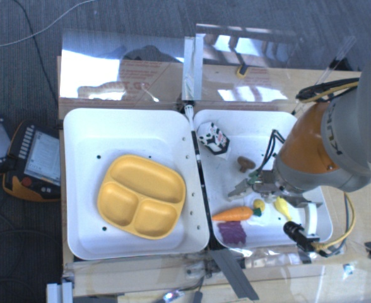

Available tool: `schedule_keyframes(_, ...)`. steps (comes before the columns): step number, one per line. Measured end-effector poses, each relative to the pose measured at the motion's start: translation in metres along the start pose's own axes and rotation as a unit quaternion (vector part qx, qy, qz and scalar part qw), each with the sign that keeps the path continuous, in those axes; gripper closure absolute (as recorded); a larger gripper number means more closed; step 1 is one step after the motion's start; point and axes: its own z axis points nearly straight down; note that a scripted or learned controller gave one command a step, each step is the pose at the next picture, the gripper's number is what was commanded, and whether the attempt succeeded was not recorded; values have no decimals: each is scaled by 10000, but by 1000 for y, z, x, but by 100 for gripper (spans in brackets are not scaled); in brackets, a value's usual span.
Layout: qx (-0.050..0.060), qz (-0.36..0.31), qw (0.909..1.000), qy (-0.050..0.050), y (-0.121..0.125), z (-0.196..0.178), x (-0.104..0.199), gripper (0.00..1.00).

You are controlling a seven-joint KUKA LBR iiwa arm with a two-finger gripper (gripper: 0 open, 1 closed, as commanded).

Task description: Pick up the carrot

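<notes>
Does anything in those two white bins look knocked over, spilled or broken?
Nothing stands out. The yellow divided tray sits flat in the left bin, turned at a slant. In the right bin the carrot, a purple toy, a black-and-white cow toy and a small brown piece lie scattered but look whole.

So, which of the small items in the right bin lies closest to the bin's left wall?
The black-and-white cow toy; the orange carrot, purple grapes and brown lump lie further right.
</notes>
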Motion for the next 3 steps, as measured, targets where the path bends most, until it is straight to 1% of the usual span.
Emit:
schedule_keyframes(1, -69, -666, 9977, -42, -13, 0, 3, 0)
schedule_keyframes(2, 18, -706, 9975, -3, 14, -3, 15, 0)
schedule_keyframes(3, -55, -745, 9972, -16, -13, 0, 2, 0)
